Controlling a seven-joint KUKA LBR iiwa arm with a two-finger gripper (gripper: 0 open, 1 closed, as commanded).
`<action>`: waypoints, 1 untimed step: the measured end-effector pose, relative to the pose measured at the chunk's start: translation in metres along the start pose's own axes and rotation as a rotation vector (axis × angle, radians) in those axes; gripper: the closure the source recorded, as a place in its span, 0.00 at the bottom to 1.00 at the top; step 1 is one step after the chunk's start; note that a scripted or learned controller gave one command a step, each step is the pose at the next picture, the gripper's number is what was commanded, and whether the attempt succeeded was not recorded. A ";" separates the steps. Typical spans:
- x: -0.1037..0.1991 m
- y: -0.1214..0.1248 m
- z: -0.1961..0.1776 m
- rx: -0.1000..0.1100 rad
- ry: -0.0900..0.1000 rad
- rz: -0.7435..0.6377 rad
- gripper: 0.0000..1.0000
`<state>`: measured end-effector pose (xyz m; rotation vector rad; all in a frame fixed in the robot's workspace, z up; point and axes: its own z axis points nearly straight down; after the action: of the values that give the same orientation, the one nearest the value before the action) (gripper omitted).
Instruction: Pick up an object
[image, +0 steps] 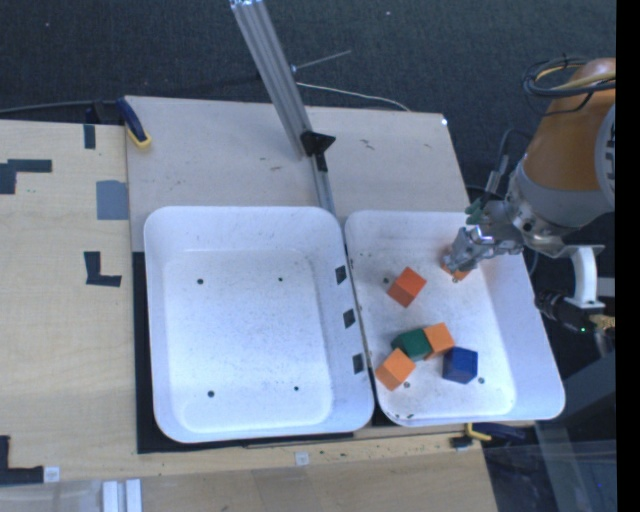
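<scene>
The bench (60, 300) is a flat, pale wood surface with a few dark tape marks on its left part. A ribbed metal rail (275, 75) slants down from the top and ends at a black clamp between the two bins. The left bin (170, 240) is a shallow white plastic tray with rounded corners, its floor lightly speckled and marked with a few small dark dots. The right bin (530, 370), of the same make, touches it along the middle.

The arm (570, 150), smooth grey with an orange band, reaches in from the right over the right bin's upper right corner. Its pincer (462, 262) hangs low there, and something small and orange shows at its tip; whether its fingers are apart or together cannot be told.

The blocks all lie in the right bin. An orange cube (406, 286) sits alone, just left of and below the pincer, apart from it. Lower down a cluster crowds together: a blue cube (460, 365) at the right, a green cube (412, 344) touching a small orange cube (438, 337), and another orange cube (395, 368) at the lower left near the bin's wall.
</scene>
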<state>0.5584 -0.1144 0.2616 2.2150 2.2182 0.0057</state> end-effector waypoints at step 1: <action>0.001 -0.001 0.005 0.009 0.001 0.000 0.00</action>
<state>0.5569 -0.1135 0.2569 2.2195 2.2230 -0.0030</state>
